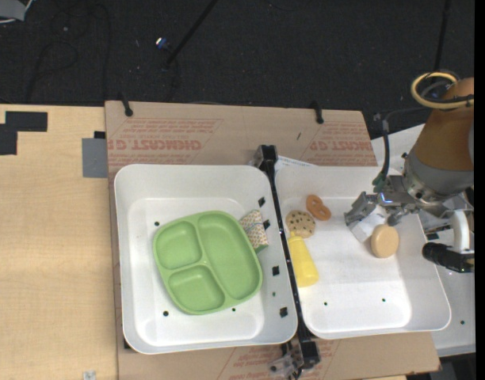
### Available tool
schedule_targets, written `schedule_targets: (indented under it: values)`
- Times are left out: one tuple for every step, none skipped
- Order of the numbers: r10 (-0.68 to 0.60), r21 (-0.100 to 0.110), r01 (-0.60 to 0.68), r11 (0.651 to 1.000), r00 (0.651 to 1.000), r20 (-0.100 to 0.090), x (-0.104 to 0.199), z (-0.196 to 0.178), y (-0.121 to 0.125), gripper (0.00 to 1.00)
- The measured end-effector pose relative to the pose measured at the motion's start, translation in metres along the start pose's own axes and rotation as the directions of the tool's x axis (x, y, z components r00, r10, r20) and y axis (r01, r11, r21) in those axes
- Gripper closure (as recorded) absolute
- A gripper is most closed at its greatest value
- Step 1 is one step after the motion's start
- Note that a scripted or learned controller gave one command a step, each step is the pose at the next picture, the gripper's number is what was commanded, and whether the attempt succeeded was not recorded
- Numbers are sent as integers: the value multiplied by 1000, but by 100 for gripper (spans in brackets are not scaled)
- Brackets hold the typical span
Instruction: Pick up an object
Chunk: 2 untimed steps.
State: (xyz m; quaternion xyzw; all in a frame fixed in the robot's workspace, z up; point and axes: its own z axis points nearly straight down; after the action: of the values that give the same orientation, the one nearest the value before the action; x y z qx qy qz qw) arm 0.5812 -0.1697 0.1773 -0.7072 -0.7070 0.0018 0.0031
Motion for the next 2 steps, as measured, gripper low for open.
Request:
schedule_targets:
  values:
    - [0,2,0,1000,1000,-1,8,62,-1,0]
    - [2,-1,-2,1000,1000,1,7,49,0,100]
